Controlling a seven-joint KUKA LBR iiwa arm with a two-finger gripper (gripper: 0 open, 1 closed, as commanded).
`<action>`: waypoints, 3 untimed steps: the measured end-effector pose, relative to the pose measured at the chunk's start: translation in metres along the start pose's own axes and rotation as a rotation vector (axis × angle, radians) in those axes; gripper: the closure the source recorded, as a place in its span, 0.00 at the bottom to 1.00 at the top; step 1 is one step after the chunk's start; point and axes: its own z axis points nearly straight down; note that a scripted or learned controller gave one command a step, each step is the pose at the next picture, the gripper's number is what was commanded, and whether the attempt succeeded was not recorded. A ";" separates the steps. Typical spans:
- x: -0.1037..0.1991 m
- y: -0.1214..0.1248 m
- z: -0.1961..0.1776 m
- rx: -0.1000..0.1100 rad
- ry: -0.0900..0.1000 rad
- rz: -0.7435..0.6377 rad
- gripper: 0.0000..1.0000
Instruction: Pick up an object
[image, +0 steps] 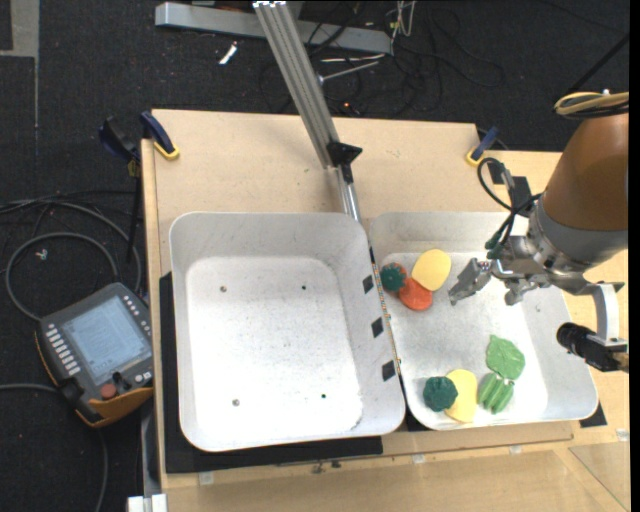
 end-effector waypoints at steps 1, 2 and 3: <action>0.000 0.001 -0.002 -0.004 -0.001 0.002 0.00; 0.007 0.000 0.044 0.000 0.000 0.002 0.00; 0.014 -0.003 0.089 0.001 0.000 0.002 0.00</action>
